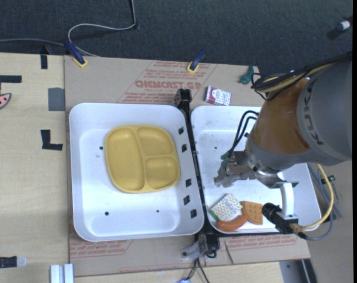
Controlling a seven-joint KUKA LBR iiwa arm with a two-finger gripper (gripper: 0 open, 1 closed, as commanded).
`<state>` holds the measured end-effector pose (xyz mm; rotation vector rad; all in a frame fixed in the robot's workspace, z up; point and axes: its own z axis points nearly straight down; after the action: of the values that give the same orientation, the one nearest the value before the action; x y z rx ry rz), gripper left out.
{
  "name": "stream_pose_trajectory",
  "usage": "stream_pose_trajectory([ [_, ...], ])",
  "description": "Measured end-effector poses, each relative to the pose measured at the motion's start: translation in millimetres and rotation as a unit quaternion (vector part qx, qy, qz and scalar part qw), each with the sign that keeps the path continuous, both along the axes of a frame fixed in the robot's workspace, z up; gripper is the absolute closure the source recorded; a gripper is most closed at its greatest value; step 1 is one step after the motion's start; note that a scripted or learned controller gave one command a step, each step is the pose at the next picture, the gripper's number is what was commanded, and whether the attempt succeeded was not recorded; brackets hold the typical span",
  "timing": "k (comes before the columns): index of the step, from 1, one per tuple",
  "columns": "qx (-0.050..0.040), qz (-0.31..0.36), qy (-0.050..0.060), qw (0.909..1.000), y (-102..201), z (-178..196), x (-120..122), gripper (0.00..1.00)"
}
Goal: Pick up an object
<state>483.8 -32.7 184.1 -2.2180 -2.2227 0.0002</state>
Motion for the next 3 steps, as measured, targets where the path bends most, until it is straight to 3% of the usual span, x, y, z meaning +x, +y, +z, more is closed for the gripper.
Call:
stream_pose_trajectory([
  [1, -0.0001, 0.0, 0.001, 1.0, 72, 0, -1, 1.0],
  [2, -0.0002, 0.0, 0.001, 1.0, 72, 0, -1, 0.0],
  [3, -0.0002, 0.0, 0.001, 1.0, 100, -1, -1, 0.0],
])
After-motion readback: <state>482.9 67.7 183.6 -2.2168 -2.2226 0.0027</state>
